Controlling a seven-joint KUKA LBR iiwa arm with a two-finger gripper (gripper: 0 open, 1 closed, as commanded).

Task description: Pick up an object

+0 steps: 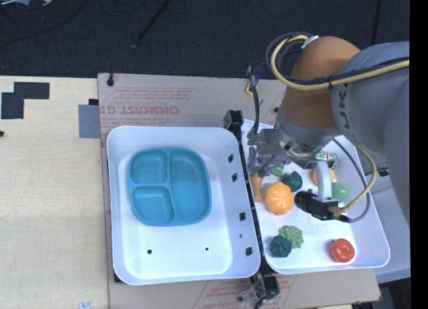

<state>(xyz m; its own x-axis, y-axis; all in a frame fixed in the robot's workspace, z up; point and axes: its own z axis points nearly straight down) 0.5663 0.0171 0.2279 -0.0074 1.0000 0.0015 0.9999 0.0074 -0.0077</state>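
Gripper (267,164), finger state impossible to tell, hangs in the right bin (374,247), orange pumpkin (279,198) just below it.

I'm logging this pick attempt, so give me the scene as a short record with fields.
left bin: holds a blue divided tray
right bin: holds small toy foods
toys: orange pumpkin, red tomato, green broccoli, dark green piece
arm: reaches in over the right bin
claw: low at the right bin's left edge, above the pumpkin
grasp: nothing seen held
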